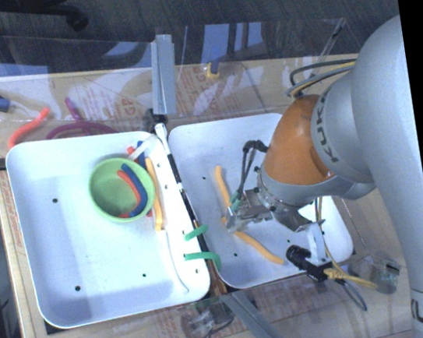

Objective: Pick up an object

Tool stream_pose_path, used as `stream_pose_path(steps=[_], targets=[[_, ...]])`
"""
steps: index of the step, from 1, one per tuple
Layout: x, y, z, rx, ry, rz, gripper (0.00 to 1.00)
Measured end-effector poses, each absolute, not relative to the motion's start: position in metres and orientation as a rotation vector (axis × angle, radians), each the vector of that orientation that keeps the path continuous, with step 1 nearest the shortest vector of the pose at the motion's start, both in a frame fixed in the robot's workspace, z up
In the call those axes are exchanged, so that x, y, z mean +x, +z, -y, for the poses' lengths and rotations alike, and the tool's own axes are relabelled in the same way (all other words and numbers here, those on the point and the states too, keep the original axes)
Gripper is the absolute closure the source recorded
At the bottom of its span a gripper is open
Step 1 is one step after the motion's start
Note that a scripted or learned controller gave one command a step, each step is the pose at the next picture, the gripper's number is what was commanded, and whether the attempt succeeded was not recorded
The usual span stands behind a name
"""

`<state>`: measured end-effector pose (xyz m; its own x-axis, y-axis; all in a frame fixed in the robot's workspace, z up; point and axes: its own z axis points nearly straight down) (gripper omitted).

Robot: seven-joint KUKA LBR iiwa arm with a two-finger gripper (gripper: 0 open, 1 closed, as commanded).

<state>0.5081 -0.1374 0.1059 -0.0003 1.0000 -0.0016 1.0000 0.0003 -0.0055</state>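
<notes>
**Gripper lowered among yellow strips in the right bin**

The right bin (201, 205) is entered by the arm (326, 147) from three o'clock, and the gripper (238, 214) is brought down near the bin's centre. Whether the gripper is parted or closed cannot be told; its tip is too small and cluttered to be read. No object can be seen held.

Two candidates for picking lie just beside it. A yellow strip (222, 186) is laid at about twelve o'clock from the gripper, running up the bin floor. A second yellow strip (261, 248) is found at about five o'clock, slanting toward the bin's lower edge. The low wrist is judged to be posed so because such flat, thin pieces must be taken close to the floor.

In the left bin (68, 264), well apart at nine o'clock, a green bowl (122, 189) is set with red and blue curved pieces inside it. A long yellow piece (155, 200) is rested along that bin's right wall. Two green clips (198, 245) are fixed across the walls where the bins meet, presumably to keep them joined.
</notes>
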Motion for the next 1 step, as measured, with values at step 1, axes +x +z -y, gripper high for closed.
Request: stream_pose_path(steps=[1], targets=[[0.5081, 0.1059, 0.1372, -2.219, 0.008, 2.220, 0.00]])
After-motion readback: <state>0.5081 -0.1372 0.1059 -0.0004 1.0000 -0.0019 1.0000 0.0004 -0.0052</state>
